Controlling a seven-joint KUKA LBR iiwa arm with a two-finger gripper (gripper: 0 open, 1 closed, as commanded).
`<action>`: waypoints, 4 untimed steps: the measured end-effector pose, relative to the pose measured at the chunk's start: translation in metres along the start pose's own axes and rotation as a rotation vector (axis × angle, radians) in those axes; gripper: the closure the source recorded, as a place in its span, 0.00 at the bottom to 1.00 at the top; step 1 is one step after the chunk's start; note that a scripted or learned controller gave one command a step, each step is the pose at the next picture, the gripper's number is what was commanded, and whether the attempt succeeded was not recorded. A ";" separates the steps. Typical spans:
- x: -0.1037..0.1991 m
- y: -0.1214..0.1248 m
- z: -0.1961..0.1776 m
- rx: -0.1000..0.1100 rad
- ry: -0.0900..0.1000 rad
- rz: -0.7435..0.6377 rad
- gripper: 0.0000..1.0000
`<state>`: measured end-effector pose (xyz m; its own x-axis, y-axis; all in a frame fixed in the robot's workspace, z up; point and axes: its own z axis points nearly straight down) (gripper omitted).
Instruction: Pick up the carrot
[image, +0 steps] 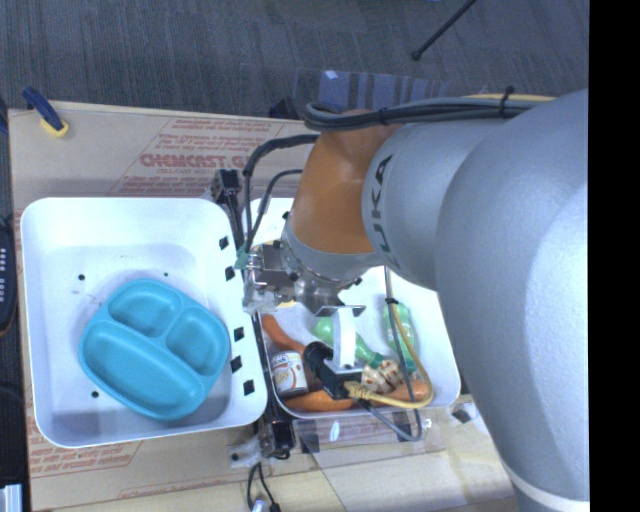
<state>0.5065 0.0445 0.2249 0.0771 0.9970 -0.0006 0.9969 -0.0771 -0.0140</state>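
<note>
At six o'clock in the right bin (428, 335): the carrot (315, 403), flat on the floor along the near wall, just beside a small labelled jar (289, 372) and below some green pieces (325, 327). Not lifted, not gripped by anything visible.

Over the bin's middle, at twelve o'clock from the carrot: the pincer (303, 298), low under the grey arm (480, 200). Cannot tell how far open; probably empty, given where the carrot rests.

Off at nine o'clock: the left bin (40, 300), with a blue divided plate (150, 345).

Reach over the correct bin done. Descent onto the carrot, closing and lifting all left to do.
</note>
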 end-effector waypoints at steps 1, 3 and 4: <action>-0.082 0.027 -0.064 -0.011 -0.003 -0.080 1.00; -0.079 -0.024 -0.064 -0.013 -0.006 -0.401 1.00; -0.014 -0.021 0.018 0.000 -0.002 -0.539 1.00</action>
